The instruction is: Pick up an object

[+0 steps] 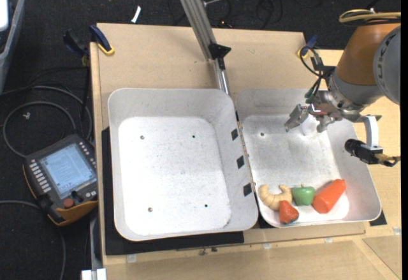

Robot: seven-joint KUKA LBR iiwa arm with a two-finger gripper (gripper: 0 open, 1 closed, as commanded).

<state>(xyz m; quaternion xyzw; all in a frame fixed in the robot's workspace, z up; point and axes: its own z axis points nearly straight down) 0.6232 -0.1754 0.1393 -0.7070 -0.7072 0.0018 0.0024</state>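
Objects for picking all lie in the right bin (357, 164), bunched along its near edge, likely because the floor curves up there and loose items roll together: a pale curved piece (273, 195), a small red item (288, 211) just in front of it, a green pepper (303, 194) beside them, and an orange carrot (329, 196) lying tilted at the right end, its tip close to the pepper. They touch or nearly touch, so any one of them offers little free room for fingers. The gripper (309, 120) hangs over the far part of the same bin, well apart from the cluster, with its two fingers spread wide and nothing between them; that open stance suits an approach, not a carry. The arm (366, 62) reaches in from the right with its orange band above the wrist, angled so the tool points down toward the bin floor. The left bin (127, 106) holds nothing the task needs. A teach pendant (62, 173) sits on the floor at the left, off the bench (268, 55). I judge the pick has not begun: the tool must first travel toward the near edge. The carrot, largest and at the outside of the group, looks the easiest to take, though the bin wall right beside it may crowd one finger.
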